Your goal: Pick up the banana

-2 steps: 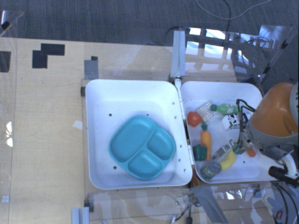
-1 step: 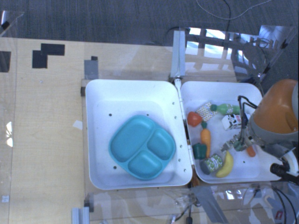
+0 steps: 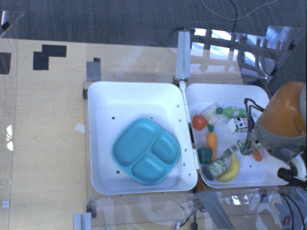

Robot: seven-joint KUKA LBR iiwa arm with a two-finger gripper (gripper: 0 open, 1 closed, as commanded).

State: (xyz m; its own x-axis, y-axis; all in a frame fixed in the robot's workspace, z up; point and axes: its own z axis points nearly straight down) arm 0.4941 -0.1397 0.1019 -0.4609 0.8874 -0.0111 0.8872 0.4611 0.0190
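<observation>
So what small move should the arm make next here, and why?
Probably shift the gripper a little toward the near edge of the right bin and lower it over the banana. The banana lies near that bin's front wall, touching a small can, and sits just below the gripper in the view, not between its fingers.

Both bins are white: the left bin (image 3: 96,128) holds a turquoise divided plate (image 3: 146,150); the right bin (image 3: 259,92) holds a yellow banana (image 3: 231,169), an orange carrot (image 3: 211,140), a red-orange tomato (image 3: 199,122), a green bottle (image 3: 231,111) and a dark green block (image 3: 205,154). The counter (image 3: 43,128) is pale wood — black squares (image 3: 48,56) at upper left. The arm (image 3: 285,114) is orange over grey.
</observation>
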